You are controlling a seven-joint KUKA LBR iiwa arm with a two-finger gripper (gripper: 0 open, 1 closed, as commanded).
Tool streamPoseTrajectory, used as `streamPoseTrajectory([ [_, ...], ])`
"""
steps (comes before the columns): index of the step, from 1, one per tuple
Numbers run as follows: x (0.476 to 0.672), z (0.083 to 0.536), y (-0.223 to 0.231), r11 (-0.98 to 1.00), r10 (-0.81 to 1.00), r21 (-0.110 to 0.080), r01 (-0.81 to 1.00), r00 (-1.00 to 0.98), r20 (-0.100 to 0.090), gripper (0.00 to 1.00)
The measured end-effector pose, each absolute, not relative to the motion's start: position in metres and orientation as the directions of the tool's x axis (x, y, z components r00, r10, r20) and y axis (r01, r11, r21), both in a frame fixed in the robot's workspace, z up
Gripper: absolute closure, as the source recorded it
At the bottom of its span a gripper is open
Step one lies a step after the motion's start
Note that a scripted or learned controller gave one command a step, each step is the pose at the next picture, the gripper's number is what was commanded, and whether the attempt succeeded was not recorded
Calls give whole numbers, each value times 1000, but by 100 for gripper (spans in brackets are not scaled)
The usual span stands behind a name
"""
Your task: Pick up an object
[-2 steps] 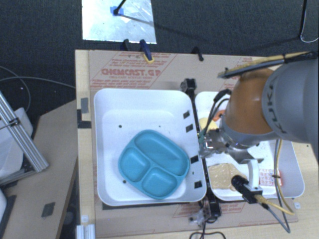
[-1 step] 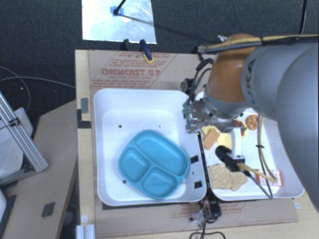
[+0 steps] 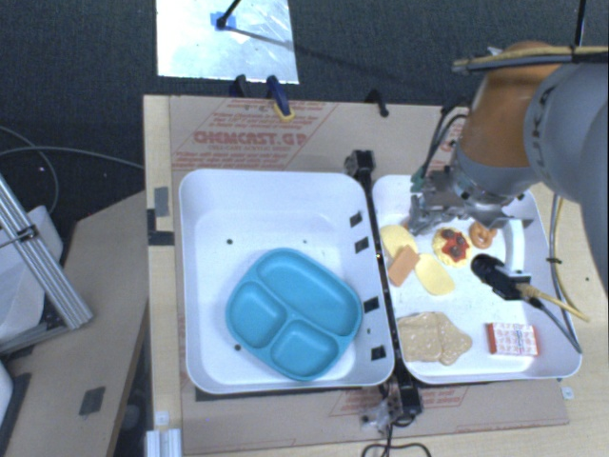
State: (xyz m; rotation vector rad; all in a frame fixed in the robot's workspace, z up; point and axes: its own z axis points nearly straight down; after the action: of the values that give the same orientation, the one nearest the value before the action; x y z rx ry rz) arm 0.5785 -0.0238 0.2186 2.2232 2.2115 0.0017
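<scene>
The gripper is seen low in the right bin, at its twelve o'clock end; whether anything is pinched cannot be told; food pieces lie just beside it at six o'clock; a blue divided tray rests in the left bin.

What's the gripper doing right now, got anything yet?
Gripper: low in the right bin, just above the yellow toy food pieces. Whether it is open, shut or holding something cannot be told from this view.
</scene>
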Motion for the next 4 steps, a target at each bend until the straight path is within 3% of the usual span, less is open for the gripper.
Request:
streamPoseTrajectory([
  [1, 577, 218, -18, 3, 1000, 2, 1000, -3, 0, 0],
  [2, 559, 82, -97, -7, 1000, -6, 1000, 7, -1, 0],
  [3, 556, 85, -84, 3, 1000, 1, 1000, -3, 0, 0],
  [4, 536, 191, -80, 5, 1000, 10, 1000, -5, -1, 0],
])
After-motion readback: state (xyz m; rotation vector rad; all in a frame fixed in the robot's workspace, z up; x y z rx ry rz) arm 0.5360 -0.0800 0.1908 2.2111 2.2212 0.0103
